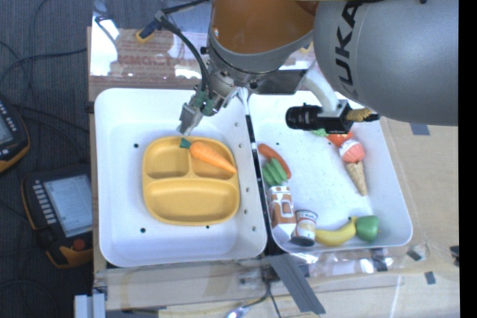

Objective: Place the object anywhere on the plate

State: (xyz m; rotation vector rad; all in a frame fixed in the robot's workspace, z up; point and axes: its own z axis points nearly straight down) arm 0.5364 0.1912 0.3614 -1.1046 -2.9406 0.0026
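Carrot (pixel 213 155) lies on yellow plate (pixel 191 206), upper right compartment, leafy end by claw (pixel 189 118) – you can't tell claw's state from here; looks light, hard, slick plastic – grab mid-body across width

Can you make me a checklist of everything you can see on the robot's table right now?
Surface: two white bins side by side on a bench.
Job's things: yellow plate in the left bin; toy carrot lying on its upper right section.
Clutter: right bin holds a banana, an ice cream cone, a small can, other toy foods.
Grippers: gripper just above the carrot's leafy end.
Cables: black cables on the arm.
Surroundings: handheld controller on the floor.
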